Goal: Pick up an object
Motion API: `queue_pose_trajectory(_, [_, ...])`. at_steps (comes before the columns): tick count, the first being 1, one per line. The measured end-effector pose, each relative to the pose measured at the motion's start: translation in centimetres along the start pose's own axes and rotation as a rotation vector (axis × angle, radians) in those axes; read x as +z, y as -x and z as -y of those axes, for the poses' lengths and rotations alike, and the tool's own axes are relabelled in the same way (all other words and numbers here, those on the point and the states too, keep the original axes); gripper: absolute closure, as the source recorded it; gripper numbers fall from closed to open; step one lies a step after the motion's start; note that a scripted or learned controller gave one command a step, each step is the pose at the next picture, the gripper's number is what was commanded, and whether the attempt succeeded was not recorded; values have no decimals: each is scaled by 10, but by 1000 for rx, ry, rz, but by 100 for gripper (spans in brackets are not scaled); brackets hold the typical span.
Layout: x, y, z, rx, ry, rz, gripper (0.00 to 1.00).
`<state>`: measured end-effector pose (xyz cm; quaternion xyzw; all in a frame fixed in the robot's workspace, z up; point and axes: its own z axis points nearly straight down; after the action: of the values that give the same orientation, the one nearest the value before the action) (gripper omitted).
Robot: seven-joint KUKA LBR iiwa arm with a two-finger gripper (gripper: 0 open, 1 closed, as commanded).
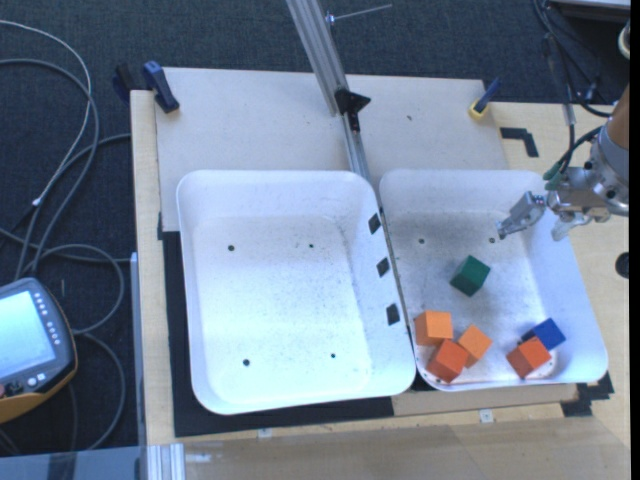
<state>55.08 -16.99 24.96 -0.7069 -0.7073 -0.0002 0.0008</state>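
Observation:
Several small blocks lie in the right bin [560, 268]. A green cube [469, 274] sits alone near the bin's middle. Along the front wall lie an orange cube [433, 326], a second orange cube [475, 342] and a red-orange cube [449, 360] in a cluster. Further right, a blue cube [547, 333] touches another red-orange cube [529, 356]. My gripper [538, 223] hangs over the bin's upper right part, up and to the right of the green cube, open with nothing between its fingers.
The left bin [200, 268] stands beside the right one, with black clips [383, 265] along the shared wall. A slanted metal rail [320, 48] crosses the board behind the bins. Cables hang at the right by the arm.

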Motion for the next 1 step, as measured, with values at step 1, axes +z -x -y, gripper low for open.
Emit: queue_pose_trajectory(1, [-44,23,-74,-3,12,6,0])
